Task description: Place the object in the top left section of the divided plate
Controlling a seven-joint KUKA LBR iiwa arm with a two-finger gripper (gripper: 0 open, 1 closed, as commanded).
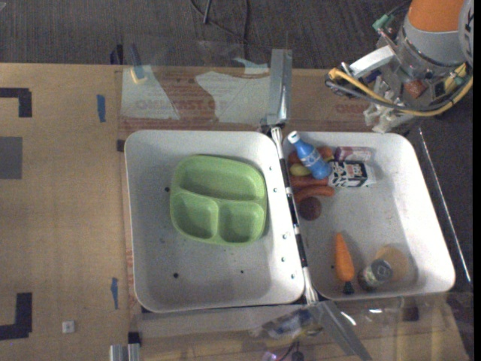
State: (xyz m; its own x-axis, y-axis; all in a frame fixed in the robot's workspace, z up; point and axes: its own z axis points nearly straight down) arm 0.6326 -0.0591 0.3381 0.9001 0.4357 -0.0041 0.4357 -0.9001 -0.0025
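Gripper (385,117) state cannot be told from this slant; it is hanging over the far rim of the right bin (428,201), with nothing visibly in its grasp. Just below it, a blue bottle (308,156) and a milk carton (350,174) are lying close together. Farther down, a carrot (343,256) and a can (378,272) are resting near the front wall. Well to the gripper's left, the green divided plate (219,199) is sitting in the left bin (150,269).

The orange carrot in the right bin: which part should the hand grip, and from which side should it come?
Grip the orange carrot at its thicker middle, coming from above with fingers across its width. It lies flat and apart from its neighbours, lengthwise toward the near wall of the right white bin.
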